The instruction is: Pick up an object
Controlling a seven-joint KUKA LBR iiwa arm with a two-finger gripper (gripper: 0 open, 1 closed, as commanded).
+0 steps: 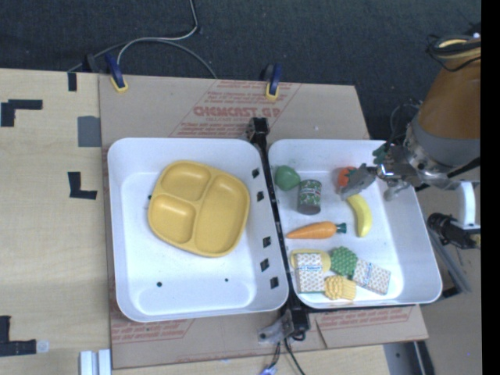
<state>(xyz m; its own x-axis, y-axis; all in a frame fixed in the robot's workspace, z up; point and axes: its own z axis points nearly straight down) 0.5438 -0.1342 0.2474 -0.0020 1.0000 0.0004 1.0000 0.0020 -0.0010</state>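
Note:
The right bin holds several toy foods. Among them are a green ball, a dark can, a carrot and a banana. A small red-orange item lies near the bin's far side. My gripper hovers over the bin's far right part, just right of the red-orange item and above the banana's upper end. Its two grey fingers stand apart, open, with nothing between them.
A broccoli piece, corn, a yellow packet and a patterned packet crowd the right bin's near end. A yellow divided plate lies in the left bin. The bins meet at a central ridge.

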